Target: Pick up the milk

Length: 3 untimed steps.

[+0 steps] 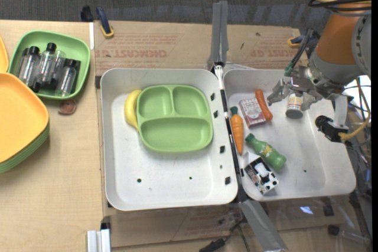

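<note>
I am at the approach step, nothing gripped yet; my end effector [293, 93] hangs over the far part of the right bin [331, 186], its two fingers spread wide, with a small pale can [294, 106] just beside or beneath them, and I cannot tell whether they touch it. The milk [262, 174], which I take to be the black-and-white cow-patterned carton, lies at the near left corner of that bin, close to the wall shared with the left bin [118, 186]; it is well apart from my fingers. Between us lie a green bottle [267, 151], just beside the carton, a carrot [237, 131], a pink box [253, 111] and a red-orange sausage-like piece [263, 104]. Next I judge I must travel toward the near left corner, clear the bottle, turn my fingers to straddle the carton's narrow sides, then descend; the wall beside it leaves little room, so a finger could catch the rim.
</note>
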Available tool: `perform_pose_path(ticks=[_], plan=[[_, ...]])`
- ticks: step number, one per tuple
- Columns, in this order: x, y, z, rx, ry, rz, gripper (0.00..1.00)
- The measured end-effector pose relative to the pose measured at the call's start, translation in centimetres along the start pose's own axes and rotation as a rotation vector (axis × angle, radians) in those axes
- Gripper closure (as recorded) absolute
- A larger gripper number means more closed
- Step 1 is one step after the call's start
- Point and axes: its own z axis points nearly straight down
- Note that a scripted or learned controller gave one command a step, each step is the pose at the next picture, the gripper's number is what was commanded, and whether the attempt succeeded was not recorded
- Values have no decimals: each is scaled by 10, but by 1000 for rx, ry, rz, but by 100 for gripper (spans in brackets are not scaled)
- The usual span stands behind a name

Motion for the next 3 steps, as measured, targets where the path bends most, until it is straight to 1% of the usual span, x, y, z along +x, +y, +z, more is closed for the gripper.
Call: perform_pose_path(ticks=[1,2,3], plan=[[-42,-47,80,2,1,13,0],[-72,-3,79,0,2,48,0],[30,52,84,20,-1,58,0]])
